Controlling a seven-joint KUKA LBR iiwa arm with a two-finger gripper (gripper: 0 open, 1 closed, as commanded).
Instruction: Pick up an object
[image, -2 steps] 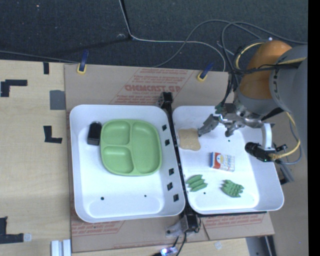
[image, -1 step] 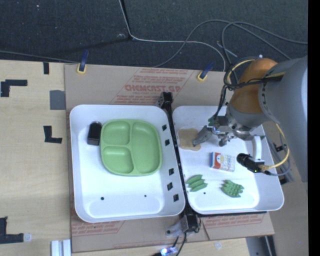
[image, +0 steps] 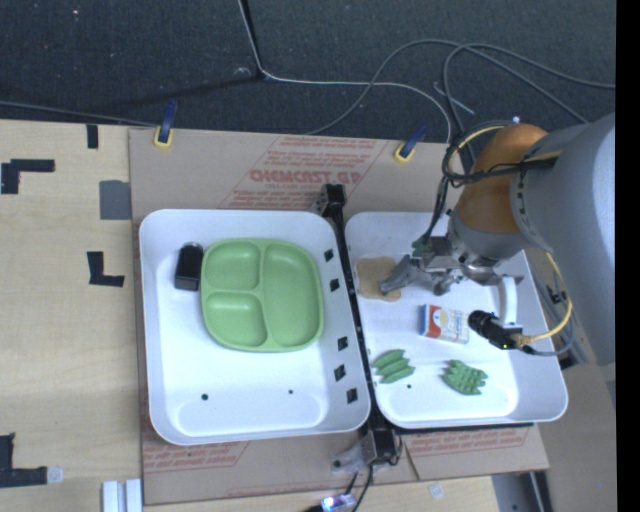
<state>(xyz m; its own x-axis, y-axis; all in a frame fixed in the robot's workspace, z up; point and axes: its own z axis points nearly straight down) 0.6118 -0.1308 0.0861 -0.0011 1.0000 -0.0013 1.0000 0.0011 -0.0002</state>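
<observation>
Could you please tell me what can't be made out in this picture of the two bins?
- Gripper, camera view: too small and dark against the wrist to tell whether the fingers are open or shut.
- Tan object: the gripper overlaps its right side; contact unclear.
- Small carton: print too small to read.
- Black object beside the green plate: too dark to identify.

the left bin (image: 160, 330) is crowded in its upper middle by a green divided plate (image: 262, 294), with a small black block (image: 188, 267) touching the plate's left edge; bare white floor runs along the bin's lower part. in the right bin (image: 540, 400), the arm (image: 520, 190) and its claw (image: 405, 280) hang over the upper half, above a tan flat piece (image: 372, 272). a small carton (image: 443, 323) sits mid-bin, two green items (image: 393, 365) (image: 464, 377) lower down, with open gaps between them. the raised divider (image: 350, 320) separates the bins.
</observation>
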